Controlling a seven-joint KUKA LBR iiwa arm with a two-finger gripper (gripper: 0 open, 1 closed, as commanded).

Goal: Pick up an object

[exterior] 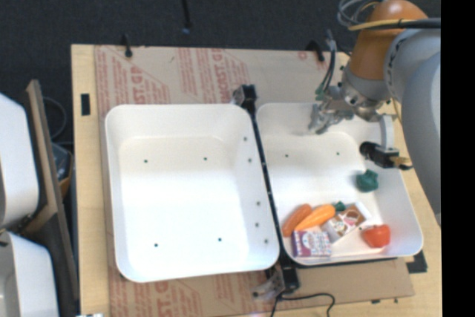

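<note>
Waiting for pickup, a small heap of objects lies well apart from the pincer (324,120), at the end of the right bin (291,113) opposite to where the pincer hangs. In it are two orange pieces (311,217) side by side, a purple packet (312,243) touching them on the side away from the pincer, a small printed packet (349,219) just beside them, and a red lump (377,235) at the corner. A teal lump (367,180) sits alone, nearer the pincer than the heap and off toward the arm's side.

The pincer is low over bare floor at its own end of the bin. From this slant I cannot tell whether it is released or clenched, and nothing shows in its grip. The left bin (119,122) lies beyond the shared wall.

I judge the step in hand to be the approach, with no object taken yet. The next move calls for crossing the bin to one item. The teal lump looks the easier target because it stands clear of its neighbours, whereas the heap's pieces touch and may shift together.
</note>
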